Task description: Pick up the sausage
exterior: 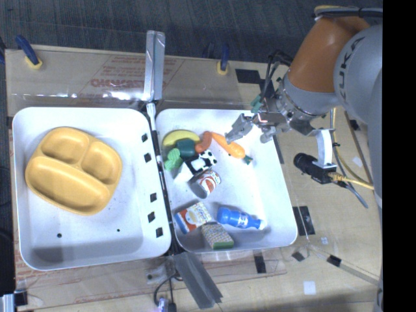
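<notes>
While the right bin [276, 229] is crowded along its left and near sides, its far-right stretch of white floor lies open, and that's where the gripper [252, 127] hangs, close to the bin's far rim with the arm [328, 57] coming in over the right wall. Fingers are apart, one [235, 130] reaching left, the other [268, 134] to the right, and nothing sits between them. The left fingertip is just beside the orange carrot [231, 147]; whether it touches, hard to call from this angle.

And the sausage [205, 141]? It's the reddish-orange piece left of the carrot, wedged in the cluster near the far-left part of the right bin. Crowding it: a yellow banana [180, 136] on its far-left side, a dark green vegetable [179, 153] to the left, and a black-and-white cow-print toy [205, 160] just on its near side. A can [204, 182] lies nearer still. Along the near edge sit a small carton [192, 216], a blue bottle [239, 219] and a sponge-like block [218, 237].

Over in the left bin [26, 239], a big yellow moulded tray [73, 169] fills the far half.
</notes>
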`<state>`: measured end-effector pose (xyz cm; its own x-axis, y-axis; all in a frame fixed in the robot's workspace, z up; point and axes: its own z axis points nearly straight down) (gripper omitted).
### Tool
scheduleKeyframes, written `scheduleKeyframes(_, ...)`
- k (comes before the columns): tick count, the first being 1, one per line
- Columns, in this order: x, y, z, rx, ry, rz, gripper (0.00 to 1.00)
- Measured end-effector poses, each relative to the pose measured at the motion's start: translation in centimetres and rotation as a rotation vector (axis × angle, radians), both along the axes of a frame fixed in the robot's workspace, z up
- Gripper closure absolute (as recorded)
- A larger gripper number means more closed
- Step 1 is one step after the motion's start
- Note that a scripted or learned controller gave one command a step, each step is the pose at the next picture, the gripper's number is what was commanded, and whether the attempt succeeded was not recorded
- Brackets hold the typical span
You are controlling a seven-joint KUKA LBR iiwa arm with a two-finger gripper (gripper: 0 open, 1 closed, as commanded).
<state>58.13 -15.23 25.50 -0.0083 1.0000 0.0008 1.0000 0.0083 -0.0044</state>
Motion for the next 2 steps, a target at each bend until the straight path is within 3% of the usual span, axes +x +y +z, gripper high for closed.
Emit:
scheduleKeyframes(1,-3.3,6.5,-6.4,-0.001,0.003,-0.291,0.0)
scheduleKeyframes(2,-0.3,6.1,-16.3,-0.001,-0.003,-0.128,0.0)
